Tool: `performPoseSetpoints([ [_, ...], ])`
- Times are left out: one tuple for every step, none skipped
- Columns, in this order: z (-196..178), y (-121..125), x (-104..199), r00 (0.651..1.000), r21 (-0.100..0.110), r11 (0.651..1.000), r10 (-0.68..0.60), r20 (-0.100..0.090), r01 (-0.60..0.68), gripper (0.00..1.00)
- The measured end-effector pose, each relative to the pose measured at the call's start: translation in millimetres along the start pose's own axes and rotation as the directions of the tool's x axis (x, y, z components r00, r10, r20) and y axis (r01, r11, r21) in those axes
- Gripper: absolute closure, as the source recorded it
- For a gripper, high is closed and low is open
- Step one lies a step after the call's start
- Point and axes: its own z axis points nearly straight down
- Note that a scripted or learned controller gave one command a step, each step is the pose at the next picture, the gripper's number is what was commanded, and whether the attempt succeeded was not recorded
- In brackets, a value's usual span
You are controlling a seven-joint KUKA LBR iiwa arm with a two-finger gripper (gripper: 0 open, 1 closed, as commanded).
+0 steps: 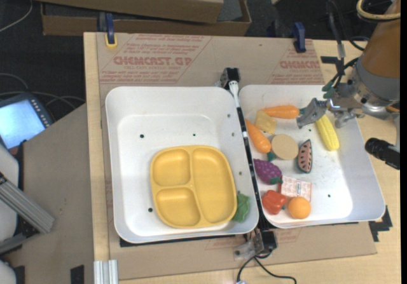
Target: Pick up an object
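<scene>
The right bin [356, 200] holds several toy foods: a yellow corn cob [328, 133], a watermelon slice [305, 155], a round beige cookie [284, 147], two orange carrots [280, 111] [258, 138], purple grapes [268, 171], a red pepper [273, 200] and an orange [299, 208]. My gripper [327, 113] hangs over the bin's upper right part, open, its grey fingers [310, 114] spread just above the far end of the corn cob. Nothing sits between the fingers.
The left bin [127, 149] carries a yellow divided plate [193, 185] with a green leafy toy [243, 208] at its right edge. A small packet [296, 186] and a pale yellow wedge [266, 122] also lie in the right bin. Blue clamps [299, 38] stand at the bench's back.
</scene>
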Motion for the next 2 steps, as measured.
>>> performPoseSetpoints([
  [144.1,-41.0,-44.6,1.0,0.015,1.0,0.006,-0.003,-0.006,0.0],
  [153.4,-34.5,-15.1,1.0,0.005,1.0,-0.002,-0.003,0.002,0.0],
])
